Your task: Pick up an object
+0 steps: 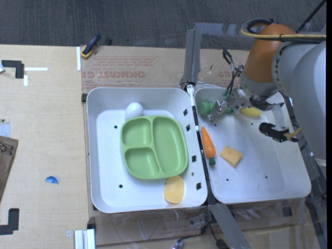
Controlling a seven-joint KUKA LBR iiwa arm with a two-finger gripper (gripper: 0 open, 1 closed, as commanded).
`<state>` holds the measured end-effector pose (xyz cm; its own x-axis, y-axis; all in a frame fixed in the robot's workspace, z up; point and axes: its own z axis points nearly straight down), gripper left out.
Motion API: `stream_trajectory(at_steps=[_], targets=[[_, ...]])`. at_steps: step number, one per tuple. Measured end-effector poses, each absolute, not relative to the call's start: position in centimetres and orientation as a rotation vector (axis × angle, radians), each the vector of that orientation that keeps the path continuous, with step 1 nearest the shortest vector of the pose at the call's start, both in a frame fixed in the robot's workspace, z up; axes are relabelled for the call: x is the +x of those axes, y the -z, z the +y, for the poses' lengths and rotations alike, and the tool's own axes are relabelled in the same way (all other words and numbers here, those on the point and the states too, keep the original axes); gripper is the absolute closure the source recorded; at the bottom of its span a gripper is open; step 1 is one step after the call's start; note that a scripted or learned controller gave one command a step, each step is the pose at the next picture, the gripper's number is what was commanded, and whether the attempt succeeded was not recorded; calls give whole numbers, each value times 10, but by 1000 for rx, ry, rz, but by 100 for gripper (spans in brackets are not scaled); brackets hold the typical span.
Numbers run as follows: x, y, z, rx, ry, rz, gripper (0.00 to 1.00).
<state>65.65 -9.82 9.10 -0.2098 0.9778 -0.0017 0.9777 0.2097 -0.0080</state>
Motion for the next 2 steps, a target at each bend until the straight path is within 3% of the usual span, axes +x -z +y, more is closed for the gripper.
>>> stream_trajectory(at_steps=[1,2], targets=[[543,-92,-121,-2013,-1,-2411,0],[544,-102,-122,-2019,1,-2409,100]])
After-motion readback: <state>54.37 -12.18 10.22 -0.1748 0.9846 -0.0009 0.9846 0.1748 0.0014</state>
